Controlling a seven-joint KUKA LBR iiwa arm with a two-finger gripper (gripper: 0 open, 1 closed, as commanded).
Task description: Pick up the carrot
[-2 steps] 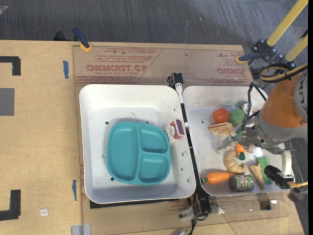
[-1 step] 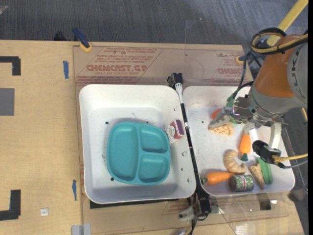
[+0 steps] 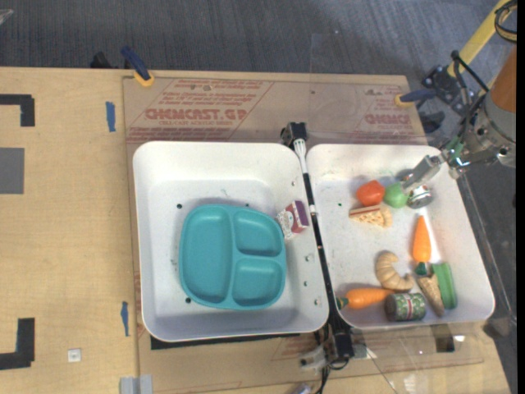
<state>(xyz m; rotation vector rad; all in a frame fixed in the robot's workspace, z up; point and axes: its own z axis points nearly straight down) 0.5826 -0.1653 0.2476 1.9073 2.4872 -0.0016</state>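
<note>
The carrot (image 3: pixel 366 298) was seen at 7 o'clock in the right bin (image 3: pixel 338 179), just beside a can (image 3: pixel 406 306). The gripper (image 3: pixel 419 185) was held near 1 o'clock, by a green ball (image 3: pixel 396 196); its opening could not be told. The nearer orange cone (image 3: pixel 422 239) might be taken by mistake.

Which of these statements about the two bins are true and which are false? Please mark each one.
1. The teal plate lies in the left bin. True.
2. The gripper is above the left bin. False: it is over the right bin, near the green ball.
3. A carrot lies near the right bin's front edge. True.
4. The small can sits on the plate. False: it is in the right bin beside the carrot.
</note>
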